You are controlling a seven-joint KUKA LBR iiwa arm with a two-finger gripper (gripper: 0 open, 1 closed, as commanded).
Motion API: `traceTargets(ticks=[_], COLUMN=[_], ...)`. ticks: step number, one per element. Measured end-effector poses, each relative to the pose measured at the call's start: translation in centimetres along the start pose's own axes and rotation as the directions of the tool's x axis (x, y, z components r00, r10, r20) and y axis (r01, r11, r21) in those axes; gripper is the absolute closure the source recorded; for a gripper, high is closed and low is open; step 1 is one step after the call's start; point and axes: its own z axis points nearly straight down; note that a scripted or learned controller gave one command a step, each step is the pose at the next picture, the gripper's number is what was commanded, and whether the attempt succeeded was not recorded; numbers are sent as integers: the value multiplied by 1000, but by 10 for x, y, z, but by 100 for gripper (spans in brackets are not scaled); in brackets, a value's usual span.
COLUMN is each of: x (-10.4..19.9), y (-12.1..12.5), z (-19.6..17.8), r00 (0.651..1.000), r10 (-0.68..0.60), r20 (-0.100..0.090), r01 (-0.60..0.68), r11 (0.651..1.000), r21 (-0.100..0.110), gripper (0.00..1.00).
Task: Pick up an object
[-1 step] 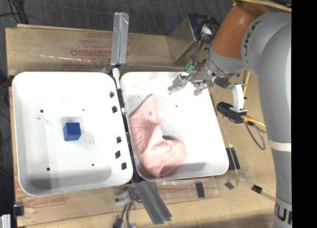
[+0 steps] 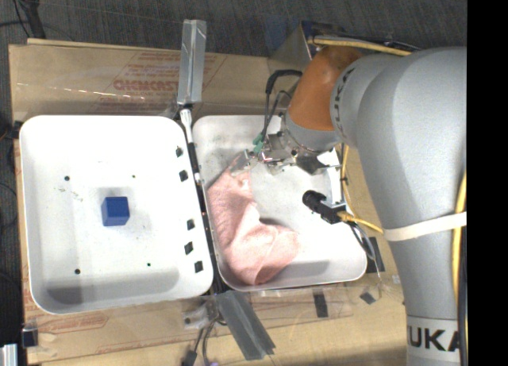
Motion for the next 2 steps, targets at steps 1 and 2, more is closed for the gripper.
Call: traceTargets(ticks=[1,2], x=[-6,9], y=[-79,-80], z=[0,1], r00=[987,969], r10=[-160,-246], r20=[-1,-2], r01=[160,246], r11=[987,969], r21=[0,1], gripper=[0,0])
